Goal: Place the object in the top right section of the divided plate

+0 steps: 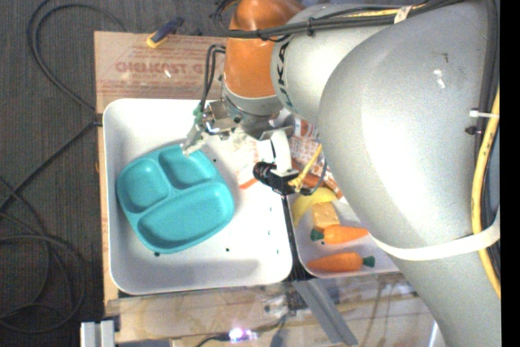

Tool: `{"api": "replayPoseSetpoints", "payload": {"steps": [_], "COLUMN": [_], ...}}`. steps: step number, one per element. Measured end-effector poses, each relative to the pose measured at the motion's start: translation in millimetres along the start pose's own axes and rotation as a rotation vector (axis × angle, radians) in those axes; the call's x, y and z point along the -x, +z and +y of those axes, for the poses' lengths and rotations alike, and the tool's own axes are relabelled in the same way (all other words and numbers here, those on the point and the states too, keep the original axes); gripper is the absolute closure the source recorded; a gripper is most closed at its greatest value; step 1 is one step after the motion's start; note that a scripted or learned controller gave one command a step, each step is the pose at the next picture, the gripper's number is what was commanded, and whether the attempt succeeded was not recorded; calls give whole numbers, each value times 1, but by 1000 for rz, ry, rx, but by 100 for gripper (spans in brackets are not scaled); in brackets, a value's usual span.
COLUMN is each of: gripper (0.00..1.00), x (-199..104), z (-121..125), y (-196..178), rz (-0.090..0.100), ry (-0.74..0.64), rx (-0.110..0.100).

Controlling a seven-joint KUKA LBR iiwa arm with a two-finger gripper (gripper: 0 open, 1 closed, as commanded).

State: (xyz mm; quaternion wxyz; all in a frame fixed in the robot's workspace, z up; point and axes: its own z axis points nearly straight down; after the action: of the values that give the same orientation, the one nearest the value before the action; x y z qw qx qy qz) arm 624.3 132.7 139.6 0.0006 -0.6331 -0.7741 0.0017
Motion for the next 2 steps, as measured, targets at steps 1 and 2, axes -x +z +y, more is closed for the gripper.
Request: {"api": "replayPoseSetpoints", "payload": {"steps": [1,2], "gripper": [100,100], "x": [-1,5], "z": [-1,-18], "y": [-8,46], "rz": [1,4], "ry": [-1,299], "rx": [-4,22]}}
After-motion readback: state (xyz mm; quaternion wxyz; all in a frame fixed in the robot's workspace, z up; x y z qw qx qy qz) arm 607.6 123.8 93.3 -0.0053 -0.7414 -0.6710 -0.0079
